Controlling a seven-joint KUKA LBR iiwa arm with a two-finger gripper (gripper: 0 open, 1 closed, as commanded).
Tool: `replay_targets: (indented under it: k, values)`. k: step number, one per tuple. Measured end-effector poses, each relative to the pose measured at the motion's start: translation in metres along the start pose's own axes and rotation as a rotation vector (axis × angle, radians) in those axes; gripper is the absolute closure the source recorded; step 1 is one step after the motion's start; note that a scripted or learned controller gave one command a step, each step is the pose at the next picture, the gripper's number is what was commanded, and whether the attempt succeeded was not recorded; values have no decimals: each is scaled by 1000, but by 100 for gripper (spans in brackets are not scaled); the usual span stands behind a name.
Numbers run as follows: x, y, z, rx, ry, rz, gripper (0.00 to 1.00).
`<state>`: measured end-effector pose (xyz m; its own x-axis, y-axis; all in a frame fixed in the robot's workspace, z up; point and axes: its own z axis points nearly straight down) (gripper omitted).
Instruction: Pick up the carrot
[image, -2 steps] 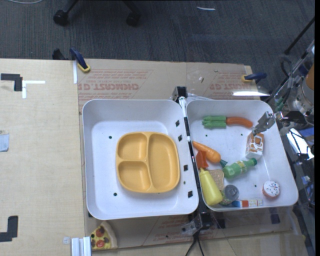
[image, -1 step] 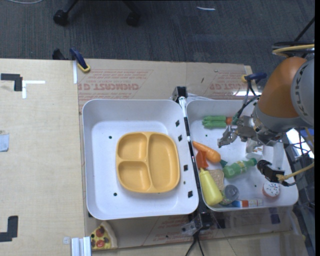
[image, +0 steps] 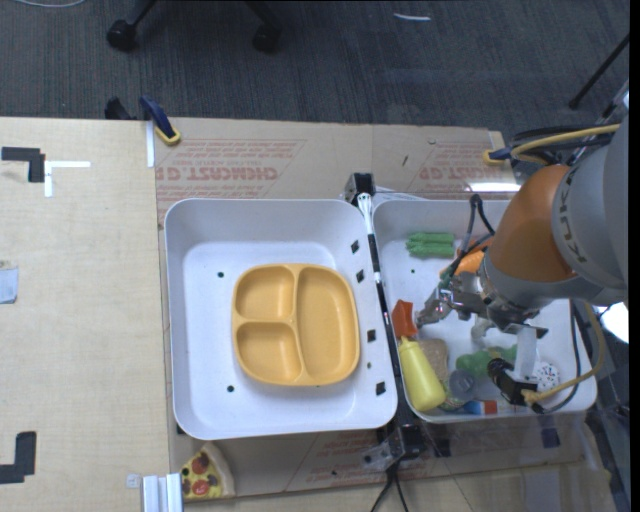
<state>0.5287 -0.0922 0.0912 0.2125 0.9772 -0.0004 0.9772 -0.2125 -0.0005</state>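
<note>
Hanging low over the right bin (image: 560, 405), the tool (image: 447, 303) sits at the end of the grey arm (image: 590, 235) with its orange band (image: 525, 235); whether it is released or clenched cannot be told from this angle, and nothing is seen between its tips. Just beside it, toward the bin's left wall, lies the carrot (image: 403, 319), a short orange-red piece resting on the bin floor, apart from the tool. Directly toward the bin's near edge from the carrot stands a yellow bottle (image: 421, 377), with a brownish item (image: 435, 352) touching it. A green toy (image: 431, 244) lies near the bin's far edge. Another green piece (image: 478, 361) and a grey-blue item (image: 462, 383) sit toward the near right corner. The left bin (image: 190, 330) holds a yellow divided plate (image: 297, 324) at its middle.
</note>
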Motion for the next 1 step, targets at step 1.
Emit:
replay_targets:
  k: [1]
  values:
    - [-36, 73, -1, 0, -2, 89, 0]
